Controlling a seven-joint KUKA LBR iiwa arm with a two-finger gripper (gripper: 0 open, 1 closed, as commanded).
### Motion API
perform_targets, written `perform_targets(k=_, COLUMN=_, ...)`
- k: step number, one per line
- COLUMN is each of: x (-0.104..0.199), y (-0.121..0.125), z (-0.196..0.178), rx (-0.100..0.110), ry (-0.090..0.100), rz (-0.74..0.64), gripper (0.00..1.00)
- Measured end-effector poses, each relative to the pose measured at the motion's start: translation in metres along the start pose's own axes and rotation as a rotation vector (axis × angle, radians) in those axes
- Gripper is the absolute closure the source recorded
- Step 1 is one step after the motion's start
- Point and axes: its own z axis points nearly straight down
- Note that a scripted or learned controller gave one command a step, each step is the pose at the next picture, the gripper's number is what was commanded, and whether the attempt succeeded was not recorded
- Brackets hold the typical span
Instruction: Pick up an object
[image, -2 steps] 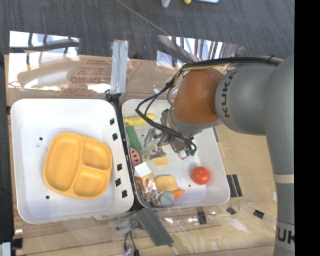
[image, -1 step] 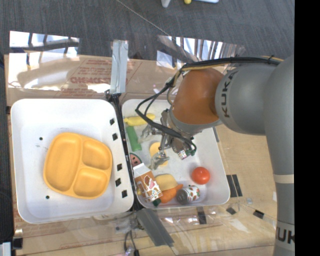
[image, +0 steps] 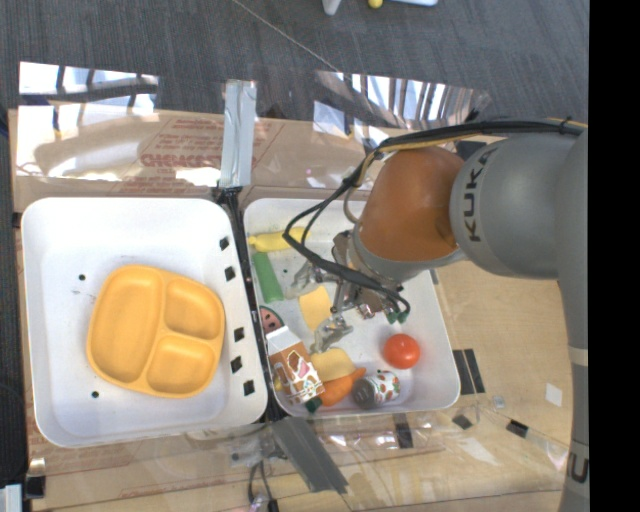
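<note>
The gripper (image: 338, 322) hung low in the right bin (image: 432, 300), just above a pale yellow block (image: 315, 305); whether it was wide or narrow could not be told. A red tomato (image: 402, 350) lay right of it.

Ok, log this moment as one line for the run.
arm: over right bin | tool: low above yellow block, nothing seen held | tomato: in bin | yellow tray: left bin
</note>
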Motion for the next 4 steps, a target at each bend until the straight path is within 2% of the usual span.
perform_targets(k=1, x=-0.021, y=-0.012, z=0.023, rx=0.0, ry=-0.002, rz=-0.026, gripper=0.0)
perform_targets(k=2, x=-0.013, y=0.002, z=0.021, rx=0.005, ry=-0.002, rz=0.013, gripper=0.0)
perform_targets(k=3, x=0.049, y=0.026, z=0.022, rx=0.001, ry=-0.002, rz=0.01, gripper=0.0)
perform_targets(k=4, x=0.046, y=0.027, z=0.011, rx=0.003, ry=-0.006, rz=0.004, gripper=1.0)
